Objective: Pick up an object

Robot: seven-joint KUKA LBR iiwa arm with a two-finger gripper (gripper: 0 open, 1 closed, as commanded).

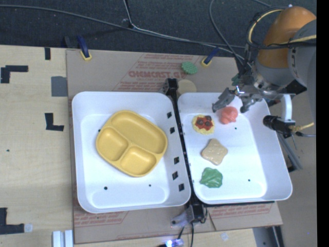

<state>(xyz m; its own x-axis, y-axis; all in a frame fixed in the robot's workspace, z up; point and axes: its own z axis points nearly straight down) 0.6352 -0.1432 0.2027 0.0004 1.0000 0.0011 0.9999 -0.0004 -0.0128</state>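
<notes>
A slanted overhead look at a tabletop (31, 138) carrying two shallow white bins side by side. The left bin (87, 189) holds a yellow divided plate (131, 142), set at an angle near its middle, with bare white floor all around it. The right bin (267, 184) holds four small pieces in a loose column: a red-orange lump (229, 115) near the upper edge, a yellow round with red topping (203, 124) just left of it, a tan bread-shaped piece (214, 152) at centre, and a green leafy piece (211, 177) below. The bin's right half is open floor. The grey arm enters from the upper right; its pincer (236, 104) hangs spread wide over the red-orange lump — one fingertip to each side, gripping nothing. A green waffle-like disc (189, 67) lies outside the bins, on cardboard (149, 73) above them.
</notes>
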